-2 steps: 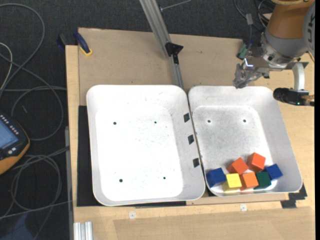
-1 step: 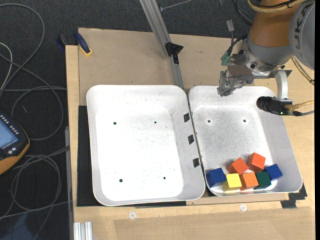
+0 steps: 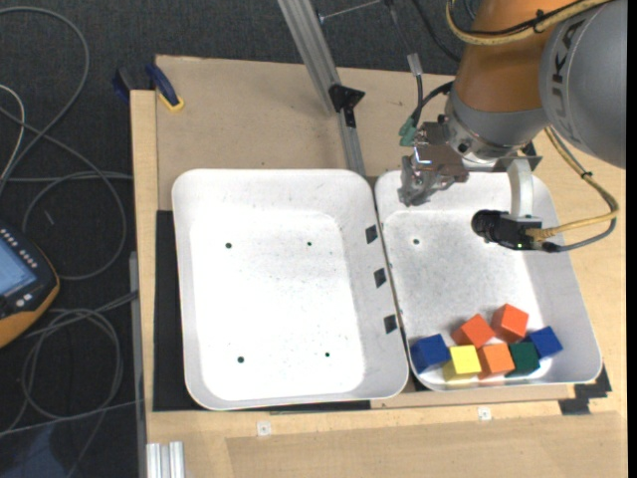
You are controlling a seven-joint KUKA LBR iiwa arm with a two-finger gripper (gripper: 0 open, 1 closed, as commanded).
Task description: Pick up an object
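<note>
Small coloured cubes (image 3: 485,345) — blue, yellow, orange, green — are clustered in the right white bin's (image 3: 438,267) near corner, well apart from the gripper (image 3: 418,189), whose opening cannot be told — nothing is seen held.

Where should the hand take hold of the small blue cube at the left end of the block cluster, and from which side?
Probably from straight above, on the near and far faces of the small blue cube. Its left side is free, but the yellow cube crowds its right face, so a left-right pinch has little room there.
</note>
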